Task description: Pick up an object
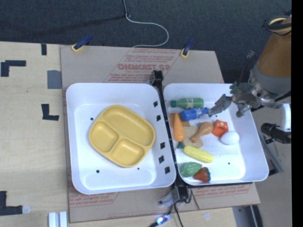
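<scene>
Gripper (226, 103) hangs over the upper right part of the right bin (251, 167), its two dark fingers spread apart with nothing between them, tips just above the blue bottle (193, 113). Below it the bin holds a green bottle (188, 102), a carrot (178, 127), a chicken leg (203, 130), a red pepper (219, 127), a white egg (230, 138), a corn cob (198, 153), and a strawberry (202, 174) beside a green vegetable (188, 168). A yellow divided plate (122, 135) lies in the left bin (78, 126) on the desk (28, 141).
</scene>
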`<state>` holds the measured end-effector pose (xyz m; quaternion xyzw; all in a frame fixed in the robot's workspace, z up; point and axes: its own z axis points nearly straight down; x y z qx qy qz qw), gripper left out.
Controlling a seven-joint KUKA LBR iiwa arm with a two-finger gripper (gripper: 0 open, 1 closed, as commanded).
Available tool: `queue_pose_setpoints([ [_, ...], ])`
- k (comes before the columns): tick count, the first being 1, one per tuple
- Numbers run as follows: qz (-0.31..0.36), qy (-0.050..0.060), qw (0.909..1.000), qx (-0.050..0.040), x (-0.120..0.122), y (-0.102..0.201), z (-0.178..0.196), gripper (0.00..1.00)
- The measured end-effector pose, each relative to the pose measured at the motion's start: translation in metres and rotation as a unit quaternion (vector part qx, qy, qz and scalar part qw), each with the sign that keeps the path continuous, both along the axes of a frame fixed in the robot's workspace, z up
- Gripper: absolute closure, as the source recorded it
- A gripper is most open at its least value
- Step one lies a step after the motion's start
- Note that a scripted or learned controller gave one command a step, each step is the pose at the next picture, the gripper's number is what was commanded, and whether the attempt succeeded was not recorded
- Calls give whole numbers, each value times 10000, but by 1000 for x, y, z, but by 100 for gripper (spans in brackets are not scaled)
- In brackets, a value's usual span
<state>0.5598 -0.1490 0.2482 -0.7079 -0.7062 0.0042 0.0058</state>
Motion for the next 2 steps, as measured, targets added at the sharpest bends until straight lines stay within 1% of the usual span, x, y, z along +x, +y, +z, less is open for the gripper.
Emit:
queue_pose_setpoints([
  [1,19,-63,10000,-11,2,0,7,0],
  [2,18,-48,10000,-13,4,1,-36,0],
])
